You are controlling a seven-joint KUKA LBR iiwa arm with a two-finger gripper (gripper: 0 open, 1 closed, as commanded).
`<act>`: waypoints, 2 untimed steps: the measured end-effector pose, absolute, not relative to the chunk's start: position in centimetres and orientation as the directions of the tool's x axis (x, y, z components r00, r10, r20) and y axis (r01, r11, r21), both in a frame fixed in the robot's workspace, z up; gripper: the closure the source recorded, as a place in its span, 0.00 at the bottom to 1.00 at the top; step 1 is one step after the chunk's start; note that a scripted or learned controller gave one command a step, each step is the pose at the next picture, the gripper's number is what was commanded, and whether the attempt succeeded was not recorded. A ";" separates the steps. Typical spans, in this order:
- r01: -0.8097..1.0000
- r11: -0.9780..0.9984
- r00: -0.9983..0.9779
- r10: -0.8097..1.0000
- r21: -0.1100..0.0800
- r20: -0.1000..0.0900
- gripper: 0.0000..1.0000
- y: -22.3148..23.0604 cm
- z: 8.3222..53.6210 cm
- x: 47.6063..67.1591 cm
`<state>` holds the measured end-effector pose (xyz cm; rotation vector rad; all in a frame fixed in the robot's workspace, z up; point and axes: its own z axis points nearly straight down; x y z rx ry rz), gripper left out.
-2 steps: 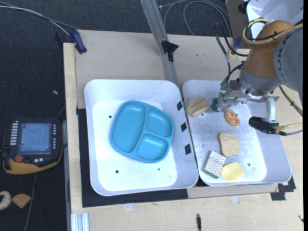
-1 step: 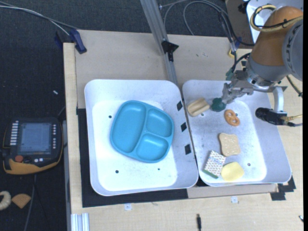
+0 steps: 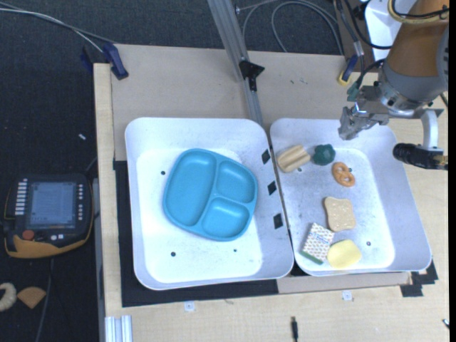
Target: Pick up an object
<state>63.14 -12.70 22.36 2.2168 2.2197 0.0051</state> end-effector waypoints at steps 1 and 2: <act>1.000 0.007 -0.007 1.000 0.004 0.002 1.00 -6.9 23.5 63.6; 1.000 0.006 -0.006 1.000 0.003 0.001 1.00 -1.8 24.1 64.7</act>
